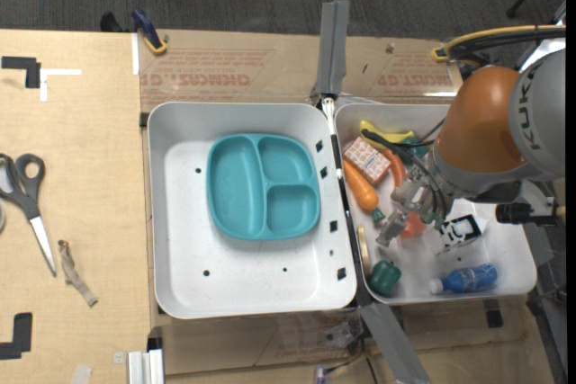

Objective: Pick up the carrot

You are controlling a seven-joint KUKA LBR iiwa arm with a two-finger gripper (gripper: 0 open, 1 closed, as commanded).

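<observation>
Carrot lying slantwise in right bin, just left of gripper, apart from it, untouched. Gripper low over bin, fingers apart, clamped on nothing. Patterned box up-left of gripper, touching carrot's upper end. Green cup below gripper; blue bottle lower right. Teal divided plate far left, in other bin.

Tool low in right bin, just right of carrot lying by the bin's left wall, nothing visibly between its fingers; teal divided plate in left bin; scissors on worktop.
</observation>
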